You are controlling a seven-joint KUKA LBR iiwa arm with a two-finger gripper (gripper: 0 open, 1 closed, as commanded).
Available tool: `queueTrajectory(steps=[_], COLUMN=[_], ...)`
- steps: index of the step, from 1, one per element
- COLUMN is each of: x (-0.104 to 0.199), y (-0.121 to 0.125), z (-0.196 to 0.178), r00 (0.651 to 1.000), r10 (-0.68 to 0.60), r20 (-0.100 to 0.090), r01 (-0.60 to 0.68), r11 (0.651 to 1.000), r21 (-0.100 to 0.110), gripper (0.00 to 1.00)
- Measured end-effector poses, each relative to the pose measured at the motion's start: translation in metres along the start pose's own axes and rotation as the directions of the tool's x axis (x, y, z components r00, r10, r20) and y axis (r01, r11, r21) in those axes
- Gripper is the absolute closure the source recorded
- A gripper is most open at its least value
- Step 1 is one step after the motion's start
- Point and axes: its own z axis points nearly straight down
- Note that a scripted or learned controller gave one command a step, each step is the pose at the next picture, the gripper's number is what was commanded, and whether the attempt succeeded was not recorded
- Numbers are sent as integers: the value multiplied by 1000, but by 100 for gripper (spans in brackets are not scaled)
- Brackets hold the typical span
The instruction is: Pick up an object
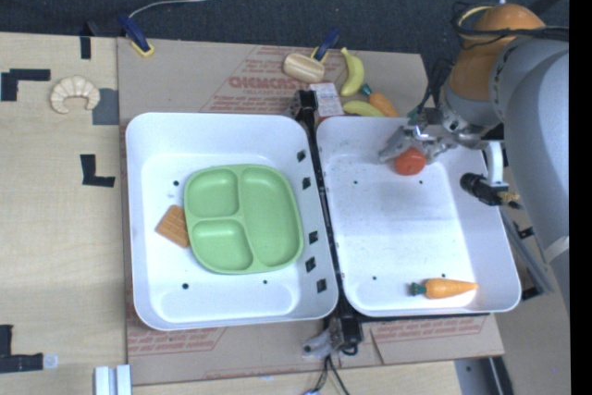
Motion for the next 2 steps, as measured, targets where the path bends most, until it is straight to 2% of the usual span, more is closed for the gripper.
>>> queueTrajectory(steps=[1,2], x=[42,42], y=[0,0], z=[1,-10], r00=[1000,1000], r10=[0,-2], r20=[-2,1], r01=[1,2], r11=[1000,1000], r21=[1,0], gripper=[0,100])
